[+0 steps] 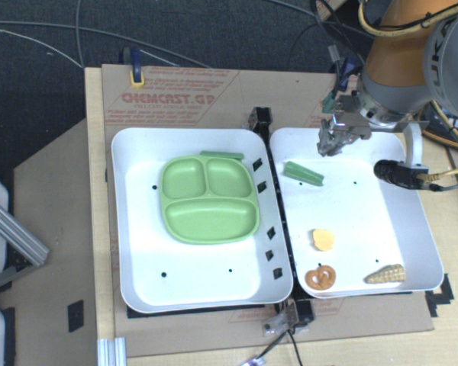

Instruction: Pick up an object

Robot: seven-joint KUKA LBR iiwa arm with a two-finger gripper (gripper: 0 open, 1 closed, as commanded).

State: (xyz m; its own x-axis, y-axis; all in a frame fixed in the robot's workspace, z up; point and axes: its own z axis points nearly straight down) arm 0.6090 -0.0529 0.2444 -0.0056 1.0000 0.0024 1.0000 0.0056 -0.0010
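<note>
Hanging over the far edge of the right bin (pixel 417 221), the fingers (pixel 330 145) point down at the white floor near that bin's back-left corner; they are dark and small against the wrist, and whether they are spread or pressed together cannot be told. Nothing shows between them.

Closest to them is a green strip (pixel 303 174), lying flat and tilted on the bin floor just below and a little left of the tips, apart from them. Farther toward the near side of the same bin sit a small yellow piece (pixel 324 239), then a brown pretzel-shaped piece (pixel 320 277) by the near-left corner, and a tan ridged wedge (pixel 386 274) by the near rim to its right. All three are well apart from the fingers.

Above the fingers rises the grey wrist with its orange band (pixel 412 29), reaching in from the right. A black cylindrical fitting (pixel 397 173) lies over the right bin's right side.

Across the dividing rims, the left bin (pixel 137 250) holds a green three-compartment tray (pixel 209 200), resting flat near its middle. Both bins sit on a brown board (pixel 175 90) on the counter.
</note>
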